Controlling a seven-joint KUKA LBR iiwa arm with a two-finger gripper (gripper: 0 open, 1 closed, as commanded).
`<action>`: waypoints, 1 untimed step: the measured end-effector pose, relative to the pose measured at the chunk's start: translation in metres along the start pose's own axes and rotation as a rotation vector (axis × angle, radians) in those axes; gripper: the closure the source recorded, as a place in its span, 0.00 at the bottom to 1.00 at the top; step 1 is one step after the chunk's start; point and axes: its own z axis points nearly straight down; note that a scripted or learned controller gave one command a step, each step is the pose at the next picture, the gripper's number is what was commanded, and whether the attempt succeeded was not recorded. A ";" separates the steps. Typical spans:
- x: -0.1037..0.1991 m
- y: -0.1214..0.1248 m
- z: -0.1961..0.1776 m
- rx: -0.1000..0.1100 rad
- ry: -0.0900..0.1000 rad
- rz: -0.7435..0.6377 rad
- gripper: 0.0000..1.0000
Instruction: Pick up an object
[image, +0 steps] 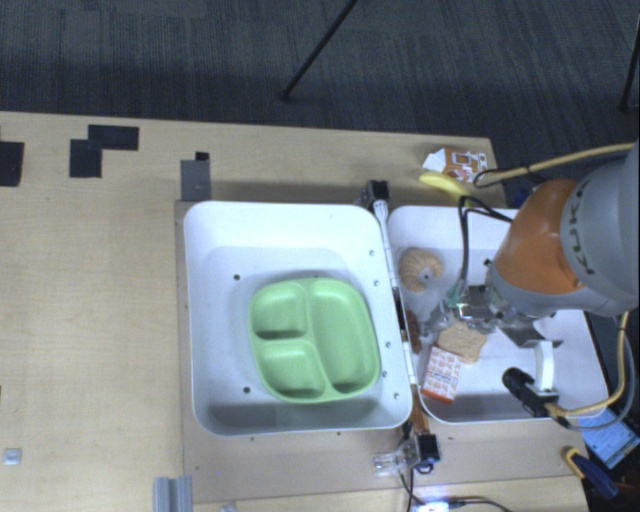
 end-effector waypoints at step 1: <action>0.000 0.002 -0.012 -0.005 0.001 -0.001 1.00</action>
